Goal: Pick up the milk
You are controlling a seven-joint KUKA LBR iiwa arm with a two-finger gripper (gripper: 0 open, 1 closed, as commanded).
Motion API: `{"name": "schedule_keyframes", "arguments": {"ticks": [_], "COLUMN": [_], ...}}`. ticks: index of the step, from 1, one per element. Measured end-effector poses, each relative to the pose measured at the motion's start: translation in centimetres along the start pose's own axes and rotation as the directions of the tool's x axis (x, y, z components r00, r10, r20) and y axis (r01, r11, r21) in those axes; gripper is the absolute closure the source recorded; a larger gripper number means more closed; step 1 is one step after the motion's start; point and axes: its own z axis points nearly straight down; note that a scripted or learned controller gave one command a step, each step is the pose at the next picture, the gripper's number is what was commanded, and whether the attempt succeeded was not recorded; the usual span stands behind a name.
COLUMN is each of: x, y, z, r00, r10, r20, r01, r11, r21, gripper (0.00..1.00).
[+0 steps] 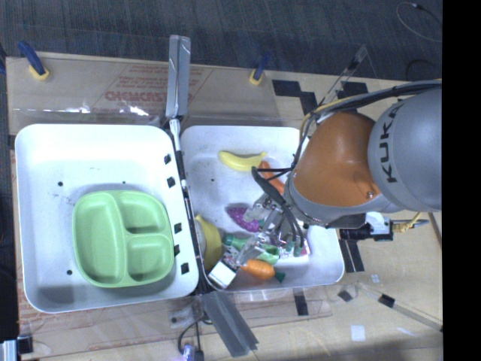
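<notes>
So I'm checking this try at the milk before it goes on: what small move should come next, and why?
Probably a short shift toward the bin's near-left corner before descending. The gripper hangs over the heap of toy food mid-bin, above the carrot and green item, while the milk, a small white carton, lies in that corner.

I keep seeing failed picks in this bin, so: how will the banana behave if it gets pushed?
The banana looks like smooth, stiff toy plastic, so it would probably slide instead of bending. Its curved shape suggests it may pivot or spin when nudged off-centre. It lies apart from the pile, near the right bin's far wall, which might stop it.
</notes>
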Motion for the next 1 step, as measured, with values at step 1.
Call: {"name": "schedule_keyframes", "arguments": {"ticks": [1], "x": [-12.49], "y": [3.64], "z": [-3.05], "r00": [0.997], "r10": [-0.08], "r20": [0.007], "r01": [0.08], "r11": [0.997], "r21": [0.0], "gripper": [0.0]}}
